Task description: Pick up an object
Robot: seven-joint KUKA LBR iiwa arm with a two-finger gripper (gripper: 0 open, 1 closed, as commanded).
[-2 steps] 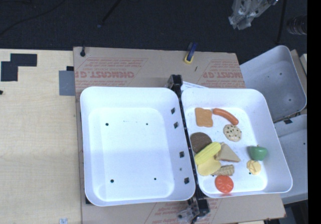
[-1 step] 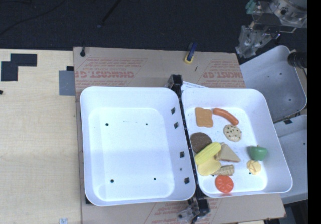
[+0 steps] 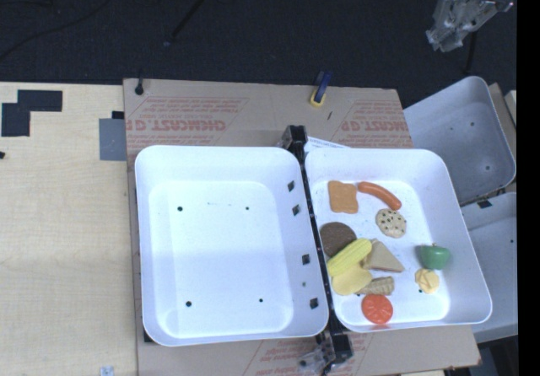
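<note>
The toy foods lay clustered in the right bin [image 3: 460, 222]: an orange toast slice [image 3: 342, 196], a red-orange sausage [image 3: 380, 194], a speckled cookie [image 3: 391, 222], a brown disc [image 3: 337, 236], a yellow corn cob [image 3: 349, 257], a tan wedge [image 3: 386, 259], a green pepper [image 3: 434, 256] and a red tomato [image 3: 377, 308]. The gripper [image 3: 451, 22] hung well apart, above the bench's far right corner, too blurred to read. The left bin [image 3: 152, 197] sat just beside.

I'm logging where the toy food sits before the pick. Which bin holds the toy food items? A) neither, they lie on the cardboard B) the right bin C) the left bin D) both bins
B: the sausage, cookie, corn and tomato all lie in the right bin.
</note>
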